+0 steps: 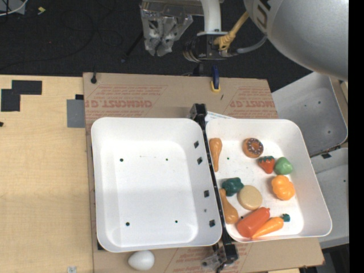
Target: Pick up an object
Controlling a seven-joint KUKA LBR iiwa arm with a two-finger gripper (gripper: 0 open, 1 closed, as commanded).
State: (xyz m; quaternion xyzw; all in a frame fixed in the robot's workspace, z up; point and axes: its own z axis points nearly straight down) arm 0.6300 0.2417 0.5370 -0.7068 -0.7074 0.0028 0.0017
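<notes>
The gripper (165, 32) hangs above the far edge of the bench, well apart from both bins, and it holds nothing. The view of it is dark and blurred, so I cannot tell if it is open or closed. No object is picked yet, and the step in hand, I judge, is to choose one and come down on it.

All the toy foods lie in the right bin (301, 135). A good choice would be the doughnut (253, 147), because it lies alone in the far part with free floor around it. The orange fruit (283, 187) near the right wall also stands fairly free. The red pepper (253, 220) and the carrot (268, 226) touch each other at the near rim, so a grasp there may catch both or push one against the wall. The beige disc (249, 198) is flat and touches a dark green piece (232, 185), perhaps broccoli. Two long orange gourds (215, 152) lie close along the left wall, which is awkward for a descent. A red strawberry (266, 164) and a green piece (283, 166) sit together.

The left bin (108, 135) shows its bare white floor. A white egg (141, 260) lies outside on the cardboard, just before it.
</notes>
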